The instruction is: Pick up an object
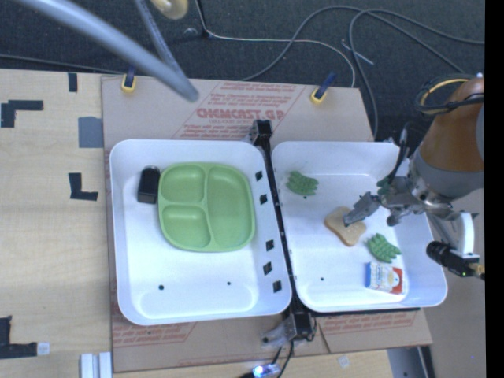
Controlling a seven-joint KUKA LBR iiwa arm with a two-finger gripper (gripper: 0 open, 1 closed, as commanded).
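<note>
Gripper (364, 209) hung low in the right bin (331, 290), its tip just above & touching/overlapping the upper right edge of the tan toast slice (345, 227). Couldn't tell if the pincer was spread or pressed together; nothing visibly between its fingers. Toast lay flat on the bin floor, approx. mid-bin.

Right bin also held a green leafy piece (301, 184) near the top left, a second green leafy piece (383, 247) just right of the toast, & a small red/white/blue packet (384, 278) below that.

Left bin (126, 290) held a green divided plate (208, 207) w/ a small black block (148, 185) touching its left rim.

Both bins sat on a cardboard sheet (236, 105) over a wood bench (47, 235); dark floor w/ cables (315, 22) behind.
</note>
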